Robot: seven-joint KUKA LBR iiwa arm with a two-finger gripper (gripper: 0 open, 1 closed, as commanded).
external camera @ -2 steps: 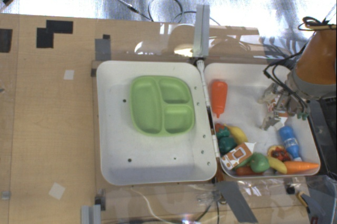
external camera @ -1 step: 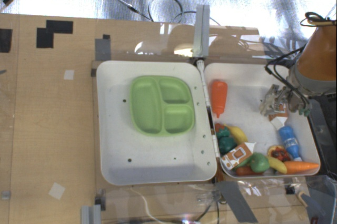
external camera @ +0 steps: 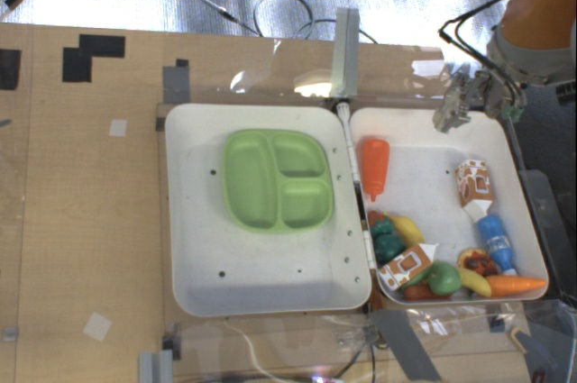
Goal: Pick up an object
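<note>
My gripper [external camera: 451, 114] hangs over the far right corner of the right bin [external camera: 424, 183], with nothing seen between its fingers. Below it in that bin lie an orange bottle [external camera: 373, 165], a brown and white carton [external camera: 474, 183] and a blue bottle [external camera: 496, 242]. A pile fills the bin's near edge: a dark green piece [external camera: 386, 238], a yellow banana [external camera: 407, 231], a second small carton [external camera: 406, 265], a green round fruit [external camera: 444, 278] and an orange carrot [external camera: 516, 286].
The left bin [external camera: 198, 264] holds a green divided plate [external camera: 277, 179]. A metal divider post [external camera: 345, 57] stands at the far end between the bins. Cables run across the floor beyond the bench.
</note>
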